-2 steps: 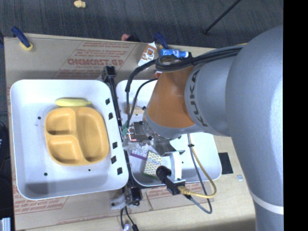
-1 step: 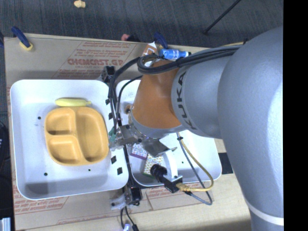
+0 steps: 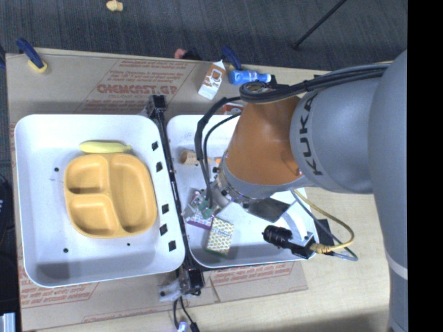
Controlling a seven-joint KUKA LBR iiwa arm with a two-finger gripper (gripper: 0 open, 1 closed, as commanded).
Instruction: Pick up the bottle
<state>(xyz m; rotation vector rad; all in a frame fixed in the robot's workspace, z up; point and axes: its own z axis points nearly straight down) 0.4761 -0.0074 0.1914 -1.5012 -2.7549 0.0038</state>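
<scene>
Two bins side by side on the bench (image 3: 332, 282): in the left bin (image 3: 34, 185), a divided tray (image 3: 109, 194) with a banana (image 3: 105, 146) just behind it. In the right bin (image 3: 208, 258), near its left wall, a small packet (image 3: 220, 236) beside a wrapped item (image 3: 199, 213), under the arm (image 3: 304, 144) reaching in from the right.

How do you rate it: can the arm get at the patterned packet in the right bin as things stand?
Probably yes. The patterned packet lies uncovered on the floor of the right bin, close below the hand, with nothing on top of it. The bin's left wall is near and might crowd the approach.
</scene>
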